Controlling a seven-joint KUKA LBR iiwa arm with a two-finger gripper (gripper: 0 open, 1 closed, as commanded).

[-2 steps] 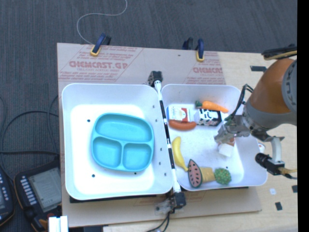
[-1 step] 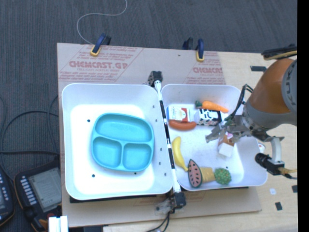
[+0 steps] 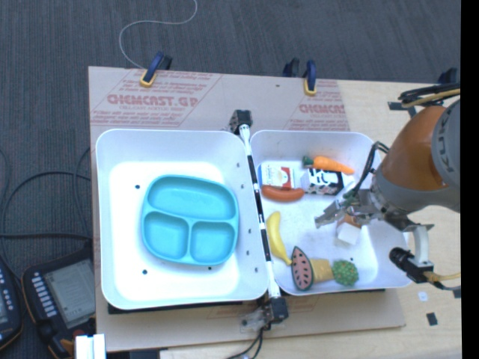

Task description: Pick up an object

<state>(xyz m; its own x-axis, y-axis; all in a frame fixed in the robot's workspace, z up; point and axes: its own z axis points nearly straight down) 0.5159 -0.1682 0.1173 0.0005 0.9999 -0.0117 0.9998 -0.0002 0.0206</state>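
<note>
The right bin [image 3: 299, 137] holds several toy foods. Among them are a carrot [image 3: 330, 164], a white carton with a red label [image 3: 275, 175], a black-and-white carton [image 3: 322, 179] and a red sausage [image 3: 283, 194]. Nearer the front lie a banana [image 3: 275, 236], a watermelon slice [image 3: 301, 268], a tan piece [image 3: 320, 269] and a broccoli [image 3: 345, 273]. My gripper [image 3: 340, 209] hangs low over the bin's right half, its fingers spread open. A small white block [image 3: 349, 235] lies just in front of the gripper, touching or nearly touching it, not clearly between the fingers.
The left bin [image 3: 112, 200] carries a blue divided plate [image 3: 191, 219]. A metal rail [image 3: 254, 200] separates the bins. The arm's orange band [image 3: 415, 152] overhangs the right bin's far right side. Two clamps [image 3: 153, 67] [image 3: 309, 77] sit on the board's back edge.
</note>
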